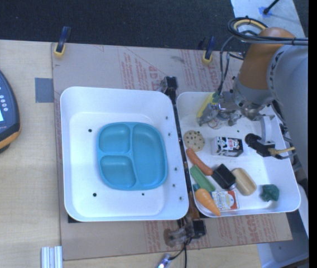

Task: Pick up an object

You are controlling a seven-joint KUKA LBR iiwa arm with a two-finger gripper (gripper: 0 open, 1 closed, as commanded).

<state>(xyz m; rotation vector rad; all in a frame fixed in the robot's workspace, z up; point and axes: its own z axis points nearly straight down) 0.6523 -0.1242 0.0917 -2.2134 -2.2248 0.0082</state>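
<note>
Nothing is lifted yet: your gripper (221, 111) hovers at the right bin's (292, 201) eleven o'clock corner; fingers' spread you cannot tell. Cookie (193, 140), carrot (207, 201) and milk carton (227, 145) lie loose.

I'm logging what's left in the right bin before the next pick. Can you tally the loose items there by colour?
Orange: 2, the long carrot and the short carrot
Green: 2, the green stick and the dark green lump
Tan: 2, the round cookie and the bread roll
Black: 1, the black block
Black-and-white: 1, the small carton
Total: 8
</note>
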